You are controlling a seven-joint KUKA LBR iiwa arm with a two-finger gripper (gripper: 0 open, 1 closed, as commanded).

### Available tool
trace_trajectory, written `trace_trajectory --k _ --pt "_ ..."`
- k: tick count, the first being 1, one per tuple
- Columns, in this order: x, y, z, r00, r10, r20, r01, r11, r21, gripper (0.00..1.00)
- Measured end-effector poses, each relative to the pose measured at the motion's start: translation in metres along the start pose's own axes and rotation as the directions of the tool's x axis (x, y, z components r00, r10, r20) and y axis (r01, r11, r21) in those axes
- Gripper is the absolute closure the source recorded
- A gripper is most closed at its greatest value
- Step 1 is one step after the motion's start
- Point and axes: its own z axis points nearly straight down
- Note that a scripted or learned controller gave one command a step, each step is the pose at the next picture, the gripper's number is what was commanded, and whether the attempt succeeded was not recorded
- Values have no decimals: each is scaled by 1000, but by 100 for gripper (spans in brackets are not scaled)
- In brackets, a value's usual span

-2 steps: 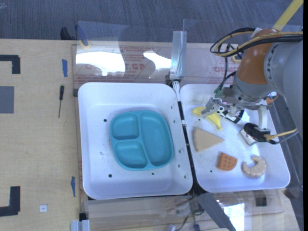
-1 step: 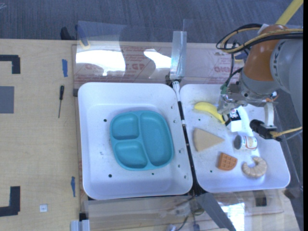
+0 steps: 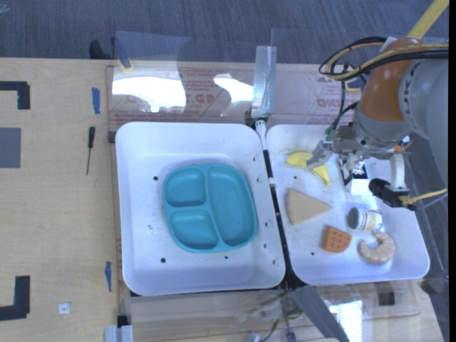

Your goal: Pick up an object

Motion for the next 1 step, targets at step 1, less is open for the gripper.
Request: trace_trajectory --k 1 --pt "14 33 35 999 -22 -23 23 999 29 0"
